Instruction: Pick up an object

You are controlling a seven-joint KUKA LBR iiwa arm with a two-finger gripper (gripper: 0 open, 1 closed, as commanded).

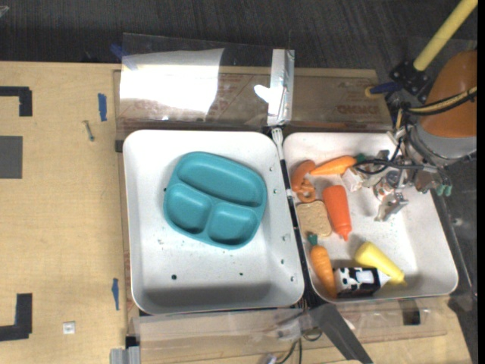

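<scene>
The right bin (432,233) holds several toy foods. An orange carrot (332,165) lies across its far edge, beside an orange curled piece (303,179). A red-orange carrot (339,211) lies lengthwise next to a tan cracker (314,218). Near the front are a small carrot (323,270), a yellow wedge (379,262) and a black-and-white toy (356,279). My gripper (390,198) hangs over the bin's far right part, to the right of the carrots, with bare white floor below it. Nothing is visibly held in it.
The left bin (151,264) holds a teal divided plate (214,199). A clear plastic panel (197,89) stands behind the bins. A yellow rod (451,23) and cables sit at the upper right by the arm. Wooden bench lies to the left.
</scene>
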